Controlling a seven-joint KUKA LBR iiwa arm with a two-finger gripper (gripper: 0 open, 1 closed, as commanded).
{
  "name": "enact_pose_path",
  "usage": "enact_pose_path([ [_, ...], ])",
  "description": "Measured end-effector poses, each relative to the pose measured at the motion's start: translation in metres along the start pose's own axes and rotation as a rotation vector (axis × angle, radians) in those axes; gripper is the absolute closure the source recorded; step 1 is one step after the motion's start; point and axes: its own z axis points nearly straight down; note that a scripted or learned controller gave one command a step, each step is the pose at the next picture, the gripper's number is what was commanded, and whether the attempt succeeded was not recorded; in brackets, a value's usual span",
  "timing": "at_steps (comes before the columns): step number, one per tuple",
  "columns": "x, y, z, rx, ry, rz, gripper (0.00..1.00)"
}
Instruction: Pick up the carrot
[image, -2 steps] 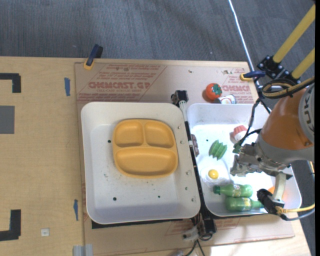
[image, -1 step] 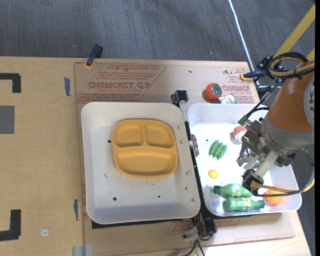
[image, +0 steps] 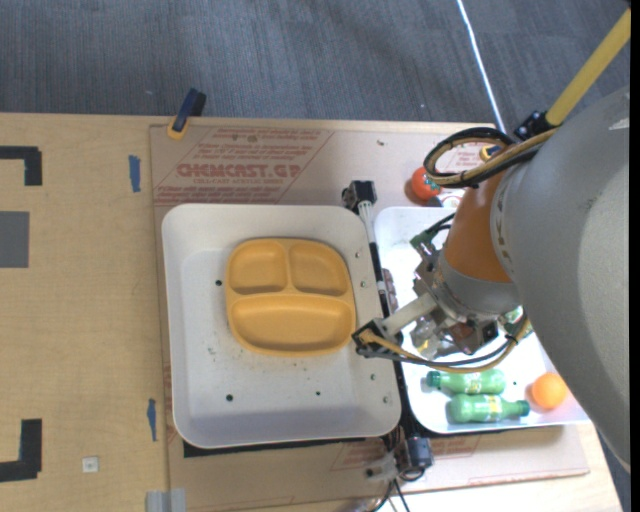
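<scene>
The divided plastic plate (image: 290, 296) is mustard yellow, plain, and lies in the white shallow bin on the left (image: 190, 300), whose floor is flecked with small dark specks. The second white bin (image: 400, 235) carries two green plastic bottles (image: 478, 394) with lighter green labels near its front edge, and a plain orange ball (image: 547, 391) towards its front right corner. The bench (image: 90, 300) is tan cardboard with faded red lettering along its back, black angle marks at the left edge and short blue tape strips. The arm (image: 570, 230) is grey with an orange band. Beyond the bench lies dark grey-blue carpet (image: 250, 50).
</scene>
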Motion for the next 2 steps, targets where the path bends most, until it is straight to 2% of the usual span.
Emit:
enact_pose_path([
  [1, -0.003, -0.02, -0.071, -0.004, 0.004, 0.221, 1.0],
  [2, -0.026, 0.029, -0.016, -0.001, 0.0, 0.213, 1.0],
])
